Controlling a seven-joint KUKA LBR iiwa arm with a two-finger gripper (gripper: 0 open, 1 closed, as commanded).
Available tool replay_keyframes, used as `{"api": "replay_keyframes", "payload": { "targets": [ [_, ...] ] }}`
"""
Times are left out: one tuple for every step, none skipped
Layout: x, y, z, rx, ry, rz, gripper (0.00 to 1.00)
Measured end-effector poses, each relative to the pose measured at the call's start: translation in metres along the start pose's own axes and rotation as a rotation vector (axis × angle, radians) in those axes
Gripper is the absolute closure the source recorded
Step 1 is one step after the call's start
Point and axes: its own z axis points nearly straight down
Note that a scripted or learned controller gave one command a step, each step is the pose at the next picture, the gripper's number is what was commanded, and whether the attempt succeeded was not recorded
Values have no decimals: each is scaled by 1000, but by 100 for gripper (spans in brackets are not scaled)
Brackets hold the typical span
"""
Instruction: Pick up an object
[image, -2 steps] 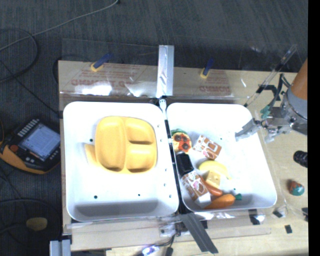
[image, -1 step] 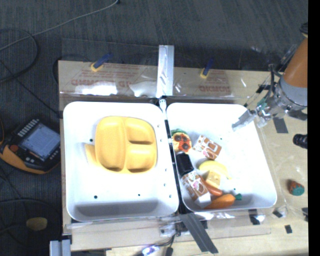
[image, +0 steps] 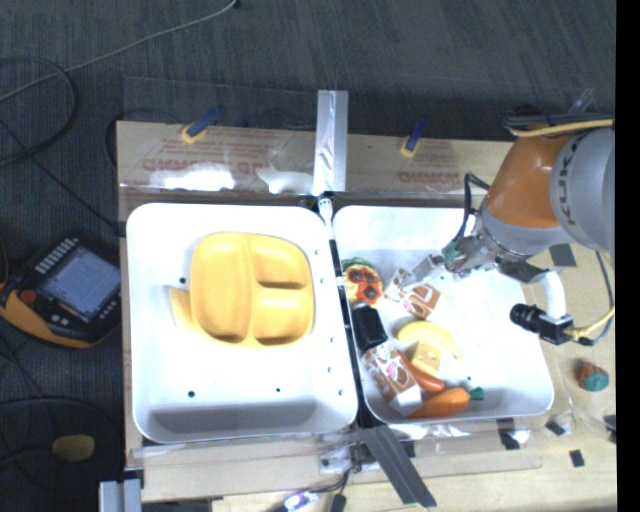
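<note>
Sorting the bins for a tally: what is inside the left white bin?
The left white bin holds a yellow divided tray, lying upside down or hollow side down; I cannot tell which. A yellow edge peeks out at its left. Whatever lies under the tray is covered.

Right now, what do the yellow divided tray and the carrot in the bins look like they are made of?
The yellow tray looks like moulded plastic: smooth, uniformly coloured, with soft highlights on its rounded compartment edges. The carrot is probably a plastic toy: even orange, slightly glossy, with a tidy green tip, though its small size leaves that open.
</note>
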Motion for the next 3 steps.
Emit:
{"api": "replay_keyframes", "payload": {
  "targets": [
    [-34,42,-3,18,7,142,0],
    [-24,43,9,-5,-6,101,0],
    [-23,48,-5,-17,-7,99,100]
  ]
}}
